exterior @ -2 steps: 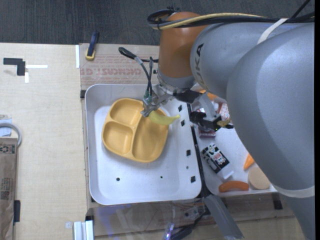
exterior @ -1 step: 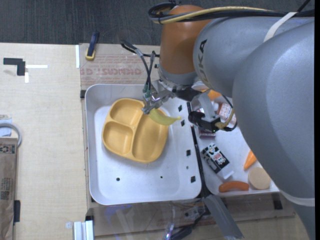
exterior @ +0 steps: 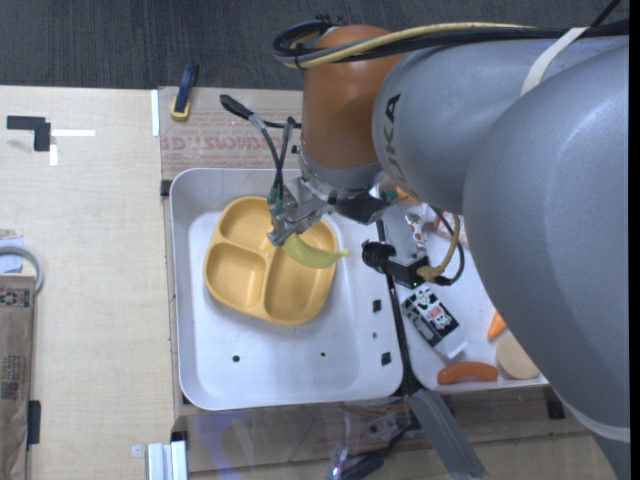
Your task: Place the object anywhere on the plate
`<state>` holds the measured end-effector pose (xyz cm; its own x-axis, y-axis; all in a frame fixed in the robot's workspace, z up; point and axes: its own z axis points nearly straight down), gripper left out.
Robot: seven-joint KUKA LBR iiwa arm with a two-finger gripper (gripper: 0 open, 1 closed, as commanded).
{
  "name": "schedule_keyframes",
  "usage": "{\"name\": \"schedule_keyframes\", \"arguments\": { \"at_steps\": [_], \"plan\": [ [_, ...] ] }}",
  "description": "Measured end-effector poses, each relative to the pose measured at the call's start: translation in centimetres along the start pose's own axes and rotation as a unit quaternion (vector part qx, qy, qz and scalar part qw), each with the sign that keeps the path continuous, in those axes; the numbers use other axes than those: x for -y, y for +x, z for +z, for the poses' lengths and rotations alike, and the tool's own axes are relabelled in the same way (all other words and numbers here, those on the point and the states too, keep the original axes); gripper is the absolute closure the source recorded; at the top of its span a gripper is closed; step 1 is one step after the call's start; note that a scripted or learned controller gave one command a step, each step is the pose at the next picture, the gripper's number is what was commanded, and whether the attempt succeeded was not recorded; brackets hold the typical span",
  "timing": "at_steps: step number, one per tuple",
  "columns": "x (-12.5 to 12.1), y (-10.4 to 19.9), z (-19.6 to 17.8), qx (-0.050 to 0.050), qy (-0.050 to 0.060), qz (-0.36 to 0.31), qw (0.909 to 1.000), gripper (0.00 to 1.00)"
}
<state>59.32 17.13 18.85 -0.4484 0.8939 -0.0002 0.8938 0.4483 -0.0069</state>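
A yellow divided plate (exterior: 250, 268) lies in the left white bin (exterior: 260, 368). My gripper (exterior: 289, 224) hangs over the plate's right side, at its upper right compartment. A yellow-green banana-shaped object (exterior: 315, 256) sits between its fingers and pokes out to the lower right, over the plate's right rim. The gripper is shut on that object. The arm's orange band and grey body cover the upper right of the view.
The right bin (exterior: 470, 393) holds an orange sausage-like piece (exterior: 467, 372), a small black-and-white box (exterior: 433, 317), a tan round piece (exterior: 518, 358) and an orange bit (exterior: 496, 324). A blue-and-yellow clamp (exterior: 183, 92) sits on the bench beyond the bins.
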Motion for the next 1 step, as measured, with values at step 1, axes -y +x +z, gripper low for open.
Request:
{"name": "schedule_keyframes", "arguments": {
  "at_steps": [1],
  "plan": [
    [0.00,-0.02,0.01,0.000,0.000,0.000,1.0000,0.00]
  ]
}}
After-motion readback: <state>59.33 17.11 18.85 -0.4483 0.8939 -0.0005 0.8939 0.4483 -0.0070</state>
